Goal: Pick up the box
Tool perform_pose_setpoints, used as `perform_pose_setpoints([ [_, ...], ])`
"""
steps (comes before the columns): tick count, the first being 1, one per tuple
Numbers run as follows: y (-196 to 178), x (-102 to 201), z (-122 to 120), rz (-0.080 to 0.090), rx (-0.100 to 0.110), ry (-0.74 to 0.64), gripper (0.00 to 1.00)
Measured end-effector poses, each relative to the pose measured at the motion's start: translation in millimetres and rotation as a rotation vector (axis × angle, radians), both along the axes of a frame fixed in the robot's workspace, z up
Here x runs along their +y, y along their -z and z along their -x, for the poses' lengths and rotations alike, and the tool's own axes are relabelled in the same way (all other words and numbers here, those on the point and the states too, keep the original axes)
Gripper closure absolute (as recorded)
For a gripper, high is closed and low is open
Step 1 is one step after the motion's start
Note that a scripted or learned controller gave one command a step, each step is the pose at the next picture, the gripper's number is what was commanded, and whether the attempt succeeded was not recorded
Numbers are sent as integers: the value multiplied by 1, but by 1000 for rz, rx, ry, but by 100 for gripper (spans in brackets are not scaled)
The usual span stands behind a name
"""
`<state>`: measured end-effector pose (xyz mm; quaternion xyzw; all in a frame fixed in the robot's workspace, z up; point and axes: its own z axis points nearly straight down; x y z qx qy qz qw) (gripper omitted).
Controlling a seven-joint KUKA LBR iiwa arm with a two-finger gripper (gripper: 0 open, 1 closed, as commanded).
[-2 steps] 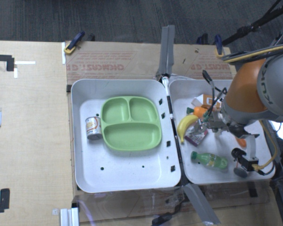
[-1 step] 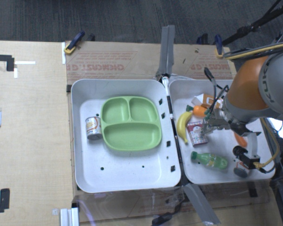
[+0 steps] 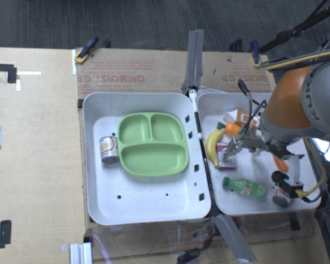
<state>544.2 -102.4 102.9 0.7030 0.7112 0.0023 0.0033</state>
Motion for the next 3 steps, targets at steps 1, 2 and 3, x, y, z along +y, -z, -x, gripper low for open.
perform_pose_setpoints([
  [1,9,4,3,-3,5,247,0],
  [2,9,8,-4,-4,5,382,0],
  [3,9,5,49,-6,1,580,0],
])
